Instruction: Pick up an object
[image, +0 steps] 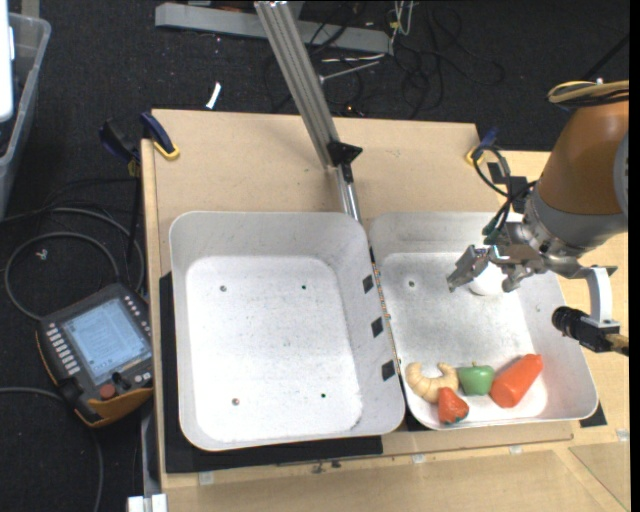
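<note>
A small white object (484, 283) lies in the right bin (440, 330), near its far edge, and sits between the fingers (463, 270) of the gripper (488, 275), whose jaws stand apart around it, not visibly clamped. Along that bin's near edge lie a cream curved piece (428, 379), a red strawberry-like piece (451, 404), a green pepper (476, 378) and an orange carrot-like piece (517, 380), close together. The left bin (270, 320) sits beside it on the counter (260, 165). A teach pendant (98, 350) lies off the counter's left edge.
</note>
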